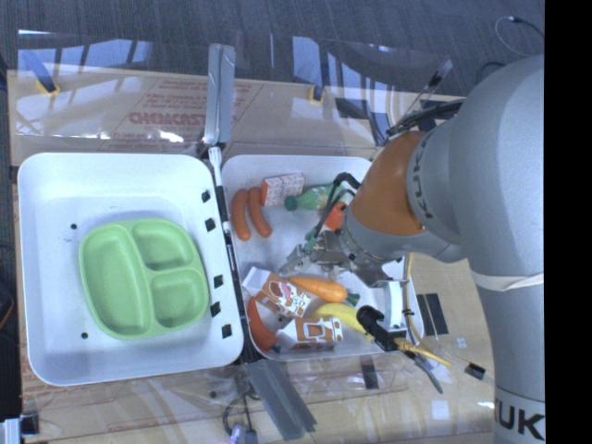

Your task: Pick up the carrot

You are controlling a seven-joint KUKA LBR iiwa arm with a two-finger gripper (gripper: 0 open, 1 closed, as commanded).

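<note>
The carrot [321, 289] is orange and tapered. It lies on its side in the front half of the right bin [277, 166], its tip pointing left over a small printed carton [283, 297]. My gripper [312, 251] hangs just above and behind the carrot, a little to its left, with the grey arm and its orange band reaching in from the right. From this angle nothing shows between the gripper and the carrot, and I cannot tell whether they touch.
Crowded around the carrot are a banana [337, 314], a second carton [315, 334] and a red sausage [258, 325]. Two sausages [250, 213], a small box [281, 189] and a green bottle [310, 198] lie at the back. In the left bin [55, 192] sits a green divided plate [143, 276].
</note>
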